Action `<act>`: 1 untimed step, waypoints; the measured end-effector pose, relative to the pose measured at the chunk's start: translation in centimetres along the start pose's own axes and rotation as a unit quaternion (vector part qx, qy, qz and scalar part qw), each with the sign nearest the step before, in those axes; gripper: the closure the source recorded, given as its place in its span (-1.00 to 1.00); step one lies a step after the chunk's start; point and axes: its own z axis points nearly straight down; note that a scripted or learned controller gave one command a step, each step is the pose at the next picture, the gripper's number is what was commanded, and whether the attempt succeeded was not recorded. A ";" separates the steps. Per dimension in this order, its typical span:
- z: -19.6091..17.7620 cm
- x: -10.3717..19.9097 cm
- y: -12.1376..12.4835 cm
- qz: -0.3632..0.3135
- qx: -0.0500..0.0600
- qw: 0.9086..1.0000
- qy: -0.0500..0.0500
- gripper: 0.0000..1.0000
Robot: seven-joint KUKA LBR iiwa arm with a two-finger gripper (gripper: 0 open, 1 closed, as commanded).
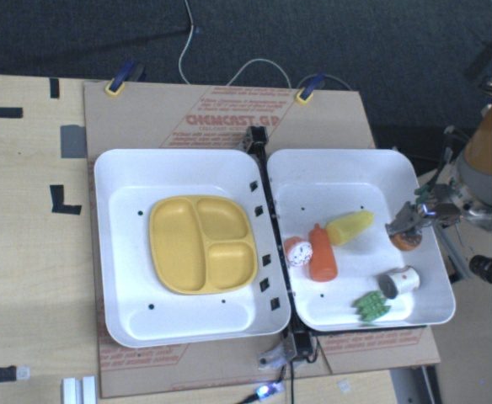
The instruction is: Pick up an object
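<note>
The right bin holds several small things. An orange-red bottle lies near its middle, with a white ball with red marks at its left and a yellow oblong piece at its upper right. A white and grey cylinder and a green toy lie near the front right corner. A small orange-brown object sits at the right rim. My gripper hangs just above that object, over the bin's right edge.
A yellow divided plate lies in the middle of the left bin. Black clips run along the wall between the two bins. Both bins rest on a cardboard sheet with a white cable at the back.
</note>
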 end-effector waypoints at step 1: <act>-3.1 0.0 0.1 -0.001 0.001 1.000 0.000 1.00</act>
